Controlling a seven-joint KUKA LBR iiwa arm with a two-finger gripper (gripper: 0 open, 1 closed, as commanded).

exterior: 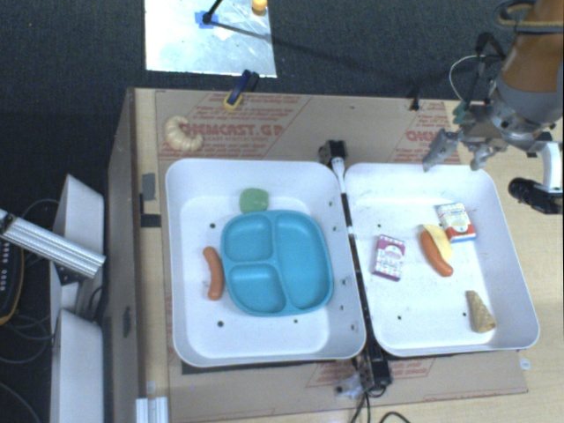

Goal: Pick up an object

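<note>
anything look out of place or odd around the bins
One thing: a pale curled toy, maybe a croissant, lies on the cardboard behind the left bin, outside both bins. Inside them things lie loose but tidy: the blue plate, the sausage, the small boxes. Nothing looks spilled or broken.

Arm at right, end effector (460, 152) (fingers spread)

My arm (529, 69) runs off the top and right edges. Print on the small cartons (389, 257) is too blurred to read. The blue tray (275, 263) hides the left bin's (189, 236) middle floor.
</note>
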